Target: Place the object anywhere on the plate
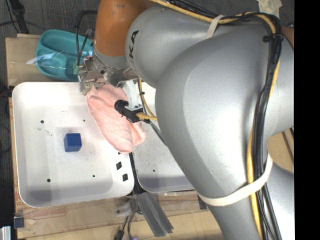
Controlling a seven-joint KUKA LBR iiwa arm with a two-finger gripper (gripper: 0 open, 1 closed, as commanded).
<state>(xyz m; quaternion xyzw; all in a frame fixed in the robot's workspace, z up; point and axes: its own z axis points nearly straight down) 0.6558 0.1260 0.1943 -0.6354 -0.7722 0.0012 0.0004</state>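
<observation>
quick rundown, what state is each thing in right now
blue cube: resting flat on the left bin floor, untouched
pink cloth: crumpled, hanging below the gripper, draped toward the wall between the bins
teal bowl: outside the bins at the top left, on its side
right bin: largely hidden by the arm
arm: reaching over both bins

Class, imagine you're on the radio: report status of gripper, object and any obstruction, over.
Gripper over left bin's back edge, fingers unclear. Pink cloth draped below wrist, hold unconfirmed. Blue cube loose on bin floor. Arm covers right bin.
</observation>
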